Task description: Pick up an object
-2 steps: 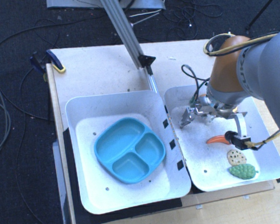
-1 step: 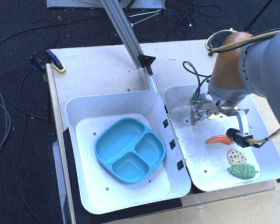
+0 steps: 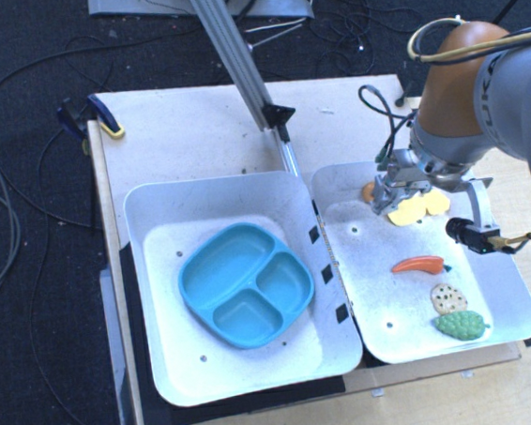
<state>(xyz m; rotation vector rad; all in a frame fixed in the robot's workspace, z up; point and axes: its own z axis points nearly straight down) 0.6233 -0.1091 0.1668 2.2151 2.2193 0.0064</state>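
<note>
at the right bin's [image 3: 512,318] five o'clock lie a green toy [image 3: 462,325], a cookie [image 3: 448,298] and a chili [image 3: 418,264], all likely light. at its twelve o'clock the end effector [image 3: 397,186], grip state unclear, hovers over a yellow banana-like toy [image 3: 418,208], probably light, stiff and slick; grasp it across the narrow middle.

Under me both white bins [image 3: 263,372] look like smooth matt plastic. The blue divided tray [image 3: 245,283] is plastic with a faint sheen. My orange band [image 3: 454,78] shines glossy; my grey shell [image 3: 518,105] looks satin. The bench [image 3: 181,131] looks like pale matt board.
</note>
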